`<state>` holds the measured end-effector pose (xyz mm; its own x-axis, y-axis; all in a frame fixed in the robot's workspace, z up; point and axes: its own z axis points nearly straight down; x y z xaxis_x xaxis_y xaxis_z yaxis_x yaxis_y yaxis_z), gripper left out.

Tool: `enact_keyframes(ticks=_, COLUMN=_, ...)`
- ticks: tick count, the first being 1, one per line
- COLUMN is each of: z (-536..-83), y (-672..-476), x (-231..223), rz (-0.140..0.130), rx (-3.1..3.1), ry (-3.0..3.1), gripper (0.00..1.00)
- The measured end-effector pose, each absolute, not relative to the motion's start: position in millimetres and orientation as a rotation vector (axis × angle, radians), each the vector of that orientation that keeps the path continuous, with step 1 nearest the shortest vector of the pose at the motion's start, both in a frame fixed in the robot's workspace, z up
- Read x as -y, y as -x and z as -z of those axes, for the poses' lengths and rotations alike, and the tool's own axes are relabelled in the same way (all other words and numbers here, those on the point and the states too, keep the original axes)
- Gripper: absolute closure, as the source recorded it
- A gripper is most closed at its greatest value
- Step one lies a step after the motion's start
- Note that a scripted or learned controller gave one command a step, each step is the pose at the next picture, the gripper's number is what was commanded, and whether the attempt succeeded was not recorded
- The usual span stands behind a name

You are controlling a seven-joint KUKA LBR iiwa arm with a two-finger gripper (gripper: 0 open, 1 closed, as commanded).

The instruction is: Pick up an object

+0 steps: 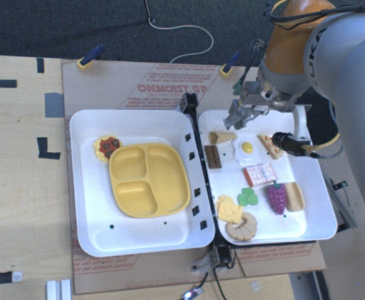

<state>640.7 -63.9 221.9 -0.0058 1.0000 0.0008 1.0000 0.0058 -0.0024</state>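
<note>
My gripper [239, 119] hangs over the back left part of the right bin [320, 230], just above a tan wedge [221, 137] and a fried egg toy [247, 149]. Nothing shows between its fingers. Further toys lie in that bin: a brown chocolate bar [212, 157], a cracker piece [269, 145], a red-and-white packet [259, 175], purple grapes [277, 197], a bread slice [294, 196], a green leaf [248, 197], a yellow cheese piece [229, 210] and a round cookie [242, 227].
The left bin [89, 167] holds a yellow divided plate [149, 180] and a small pizza toy [107, 146] at its back left. A black divider [198, 161] separates the bins. The arm's orange band [298, 11] and grey body fill the upper right.
</note>
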Motion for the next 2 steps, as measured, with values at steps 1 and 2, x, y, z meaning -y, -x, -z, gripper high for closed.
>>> enact_keyframes(ticks=1, z=-219, y=-639.2, x=19, rz=-0.001, rx=2.226, ry=2.213, gripper=1.0)
enact_keyframes(ticks=2, z=-234, y=-641.0, x=-18, rz=0.001, rx=2.227, ry=2.215, gripper=1.0)
